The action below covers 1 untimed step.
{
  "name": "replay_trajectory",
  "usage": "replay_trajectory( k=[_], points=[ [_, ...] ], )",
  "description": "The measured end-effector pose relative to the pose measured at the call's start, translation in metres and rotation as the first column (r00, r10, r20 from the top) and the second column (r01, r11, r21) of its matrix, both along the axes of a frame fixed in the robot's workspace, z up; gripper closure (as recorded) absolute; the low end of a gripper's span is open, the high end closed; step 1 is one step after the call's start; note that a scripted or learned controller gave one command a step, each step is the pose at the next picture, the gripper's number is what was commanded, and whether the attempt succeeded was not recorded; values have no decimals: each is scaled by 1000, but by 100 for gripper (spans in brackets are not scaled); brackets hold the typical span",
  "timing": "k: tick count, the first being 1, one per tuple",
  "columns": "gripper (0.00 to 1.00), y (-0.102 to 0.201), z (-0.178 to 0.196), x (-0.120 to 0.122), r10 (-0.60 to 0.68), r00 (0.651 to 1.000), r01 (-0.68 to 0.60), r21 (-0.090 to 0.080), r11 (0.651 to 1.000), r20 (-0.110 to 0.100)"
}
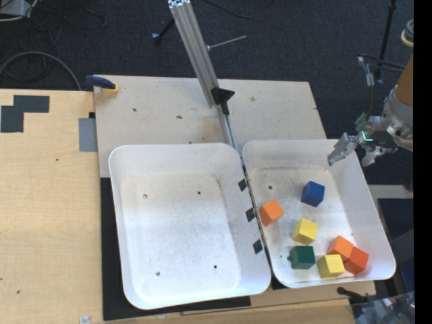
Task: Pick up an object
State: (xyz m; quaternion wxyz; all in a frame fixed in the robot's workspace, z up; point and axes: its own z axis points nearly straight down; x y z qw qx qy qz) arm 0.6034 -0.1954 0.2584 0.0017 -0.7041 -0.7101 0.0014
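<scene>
Several small cubes lie in the right bin (375, 211): a blue cube (312, 193), an orange cube (271, 212), a yellow cube (305, 231), a green cube (302, 256), a second yellow cube (331, 265), and an orange cube (341, 246) touching a red-orange one (358, 260). My gripper (352, 152) hovers over the bin's far right corner, up and to the right of the blue cube. Its fingers are spread open with nothing between them.
The left bin (116, 181) sits beside the right one, with black clips along their shared edge. A slanted aluminium bar (199, 52) rises behind the bins. A blue and yellow clamp (101, 83) lies at the board's far left corner.
</scene>
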Motion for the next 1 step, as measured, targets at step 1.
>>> replay_trajectory(
  k=[1],
  points=[
    [0,0,0,0,0,1000,0,0,1000,0]
  ],
)
